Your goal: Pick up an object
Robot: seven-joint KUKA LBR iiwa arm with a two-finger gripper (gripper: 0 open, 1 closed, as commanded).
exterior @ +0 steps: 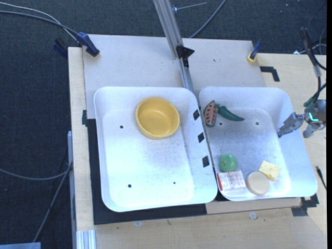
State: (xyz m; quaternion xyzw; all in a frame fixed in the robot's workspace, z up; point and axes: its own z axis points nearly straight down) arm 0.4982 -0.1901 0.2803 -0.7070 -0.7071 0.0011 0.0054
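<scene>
We see our hand [300,123] at the right bin's [290,104] outer rim, fingers apart, gripping nothing; the cheese wedge [268,169] lies nearest, below-left.

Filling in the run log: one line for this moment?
gripper: over right bin's right rim | holding: nothing seen | right bin: five small items | left bin: yellow bowl
</scene>
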